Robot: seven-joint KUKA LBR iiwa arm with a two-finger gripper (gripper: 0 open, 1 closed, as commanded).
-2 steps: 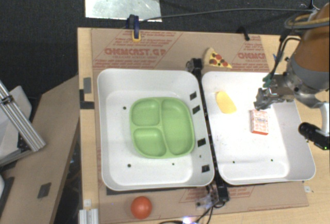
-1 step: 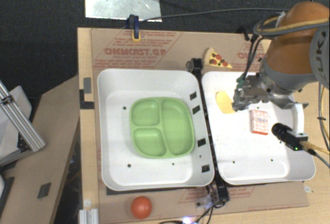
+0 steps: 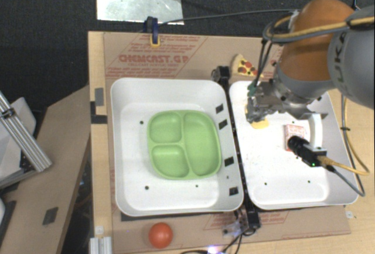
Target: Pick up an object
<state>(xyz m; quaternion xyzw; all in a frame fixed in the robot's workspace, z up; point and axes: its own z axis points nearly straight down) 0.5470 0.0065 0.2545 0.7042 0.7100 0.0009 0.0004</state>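
My gripper (image 3: pixel 255 112) hangs low over the back left part of the right bin (image 3: pixel 293 188). Directly under its tip lies a small yellow object (image 3: pixel 260 125), partly covered by the gripper. A red and white packet (image 3: pixel 295 131) lies a little to the right of it on the bin floor. The grey arm with its orange band (image 3: pixel 316 19) covers the bin's back right part.
The left bin (image 3: pixel 135 188) holds a green divided plate (image 3: pixel 183 144). A pizza-slice toy (image 3: pixel 242 64) lies behind the right bin on the cardboard. An orange ball (image 3: pixel 160 234) sits on the bench in front of the left bin. A black cable unit (image 3: pixel 306 151) hangs beside the packet.
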